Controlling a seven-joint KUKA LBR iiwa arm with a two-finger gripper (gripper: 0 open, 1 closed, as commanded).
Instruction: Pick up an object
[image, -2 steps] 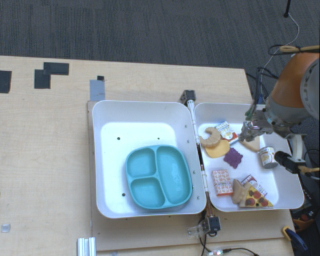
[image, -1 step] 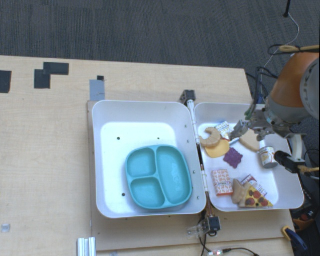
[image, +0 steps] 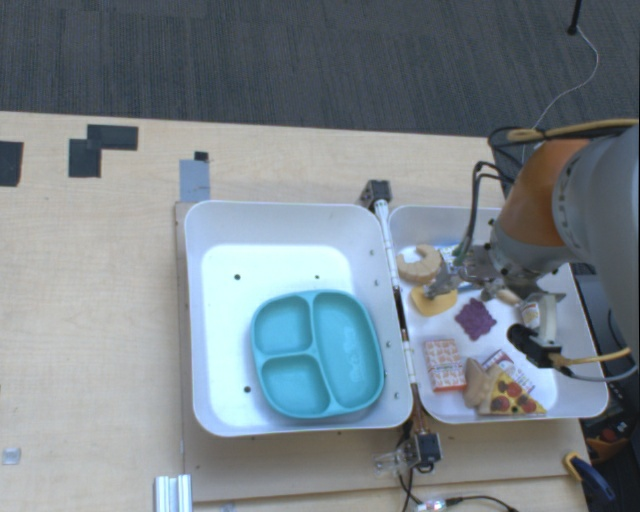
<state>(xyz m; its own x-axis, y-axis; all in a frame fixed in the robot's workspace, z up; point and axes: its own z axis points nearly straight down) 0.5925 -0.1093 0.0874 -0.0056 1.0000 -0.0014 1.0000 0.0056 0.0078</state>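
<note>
Seen from above at a slant, two shallow white plastic bins sit side by side on a pale wooden bench. The left bin (image: 215, 300) holds a turquoise three-compartment plastic plate (image: 318, 354), lying toward its 5 o'clock corner. The right bin (image: 590, 405) holds small toy foods: a tan ring-shaped bagel piece (image: 419, 264) at its 10 o'clock, a yellow flat disc (image: 434, 301) just below that, a purple ridged square (image: 475, 319) near the centre, a red-and-white checked cracker block (image: 442, 362) at 7 o'clock, and a pizza-slice toy with red dots (image: 505, 389) at 6 o'clock. The grey arm with an orange band reaches in from 3 o'clock, and its two-finger gripper (image: 441, 290) is low over the yellow disc; whether its fingers are apart or together cannot be told from here. To grasp well, the gripper should probably centre on one item, clear of the bagel piece touching the disc, and close only once low enough. No brand, label or readable writing is visible.
</note>
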